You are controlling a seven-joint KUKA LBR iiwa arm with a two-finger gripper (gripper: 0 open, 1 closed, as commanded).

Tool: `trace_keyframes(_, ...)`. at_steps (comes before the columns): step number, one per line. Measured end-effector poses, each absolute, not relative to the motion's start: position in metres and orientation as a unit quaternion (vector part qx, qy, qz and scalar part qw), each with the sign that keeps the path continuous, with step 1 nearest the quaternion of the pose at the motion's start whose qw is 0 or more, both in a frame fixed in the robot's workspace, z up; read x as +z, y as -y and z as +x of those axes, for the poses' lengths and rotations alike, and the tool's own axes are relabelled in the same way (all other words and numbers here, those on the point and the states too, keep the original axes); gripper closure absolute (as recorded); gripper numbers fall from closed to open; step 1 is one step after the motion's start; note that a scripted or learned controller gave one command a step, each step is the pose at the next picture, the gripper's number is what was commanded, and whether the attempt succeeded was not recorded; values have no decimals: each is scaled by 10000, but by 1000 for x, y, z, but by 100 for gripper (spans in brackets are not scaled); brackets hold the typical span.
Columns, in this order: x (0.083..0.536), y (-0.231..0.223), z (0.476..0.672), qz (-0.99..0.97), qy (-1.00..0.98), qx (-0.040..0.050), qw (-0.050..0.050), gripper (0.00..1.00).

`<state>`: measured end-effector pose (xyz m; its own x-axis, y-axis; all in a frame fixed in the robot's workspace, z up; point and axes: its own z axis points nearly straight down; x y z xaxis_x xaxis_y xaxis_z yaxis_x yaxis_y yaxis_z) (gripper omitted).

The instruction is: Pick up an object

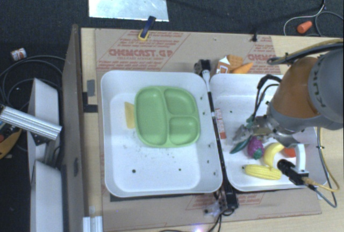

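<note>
My gripper (pixel 244 132) reaches down into the right bin (pixel 236 102), near its middle. Just below and right of the tip lies a purple toy eggplant (pixel 256 146) with a green stem pointing left. A yellow banana (pixel 272 152) rests beside the eggplant on its right. Closer to the bin's front wall lies a yellow corn cob (pixel 262 172). A small red piece (pixel 290 152) peeks out from under the arm. The grey wrist with its orange band hides the right part of this bin. I see nothing clearly held in the gripper.
The left bin (pixel 115 172) holds a green divided plate (pixel 165 116) and a flat yellow piece (pixel 129 115) by the plate's left edge. An orange carrot (pixel 243 68) and a small carton (pixel 223 68) lie on the cardboard behind the right bin.
</note>
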<state>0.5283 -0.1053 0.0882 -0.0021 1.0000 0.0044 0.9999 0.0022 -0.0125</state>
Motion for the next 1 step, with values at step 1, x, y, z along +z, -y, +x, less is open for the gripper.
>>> trace_keyframes(1,105,108,533,-7065,7077,-8,-6,100)
